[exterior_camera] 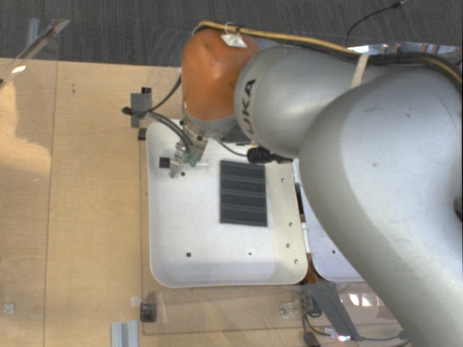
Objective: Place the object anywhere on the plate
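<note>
A dark grey ribbed rectangular slab lies flat in the middle of the left white bin. The arm's orange band hangs over that bin's far left corner. Below the band, the gripper pokes out with cables and small dark parts, just above the bin floor and left of the slab. The wrist hides most of the gripper. I see nothing that I can tell is held in it.
The grey arm covers most of the right bin; only its near left corner is visible. A small black bracket stands at the left bin's far left corner. Bare wooden bench lies to the left. Small fittings sit near the front edge.
</note>
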Controlling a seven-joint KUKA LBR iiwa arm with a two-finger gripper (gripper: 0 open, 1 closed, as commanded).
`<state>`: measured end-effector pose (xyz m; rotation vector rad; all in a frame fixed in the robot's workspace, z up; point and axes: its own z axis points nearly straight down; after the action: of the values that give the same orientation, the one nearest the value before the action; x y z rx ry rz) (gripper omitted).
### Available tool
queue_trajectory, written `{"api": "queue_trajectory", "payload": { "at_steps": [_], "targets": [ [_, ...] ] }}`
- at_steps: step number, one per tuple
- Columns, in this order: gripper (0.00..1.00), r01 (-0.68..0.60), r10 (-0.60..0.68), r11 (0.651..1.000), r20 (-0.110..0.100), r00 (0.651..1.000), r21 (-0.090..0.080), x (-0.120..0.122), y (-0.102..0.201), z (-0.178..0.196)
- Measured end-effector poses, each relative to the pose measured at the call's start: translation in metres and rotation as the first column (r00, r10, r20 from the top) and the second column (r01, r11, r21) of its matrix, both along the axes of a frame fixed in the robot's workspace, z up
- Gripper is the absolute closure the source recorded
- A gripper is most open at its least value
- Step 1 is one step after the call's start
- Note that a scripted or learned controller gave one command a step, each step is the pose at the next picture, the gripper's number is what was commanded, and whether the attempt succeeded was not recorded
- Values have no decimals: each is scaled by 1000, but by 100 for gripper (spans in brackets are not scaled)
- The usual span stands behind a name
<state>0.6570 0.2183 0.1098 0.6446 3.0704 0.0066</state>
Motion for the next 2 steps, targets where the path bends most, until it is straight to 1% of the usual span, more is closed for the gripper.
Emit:
{"api": "queue_trajectory", "payload": {
  "at_steps": [1, 2],
  "targets": [
    [100, -243, 243, 970, 11, 970, -8, -65, 11, -18],
    [100, -434, 434, 901, 8, 901, -3, -65, 18, 100]
  ]
}}
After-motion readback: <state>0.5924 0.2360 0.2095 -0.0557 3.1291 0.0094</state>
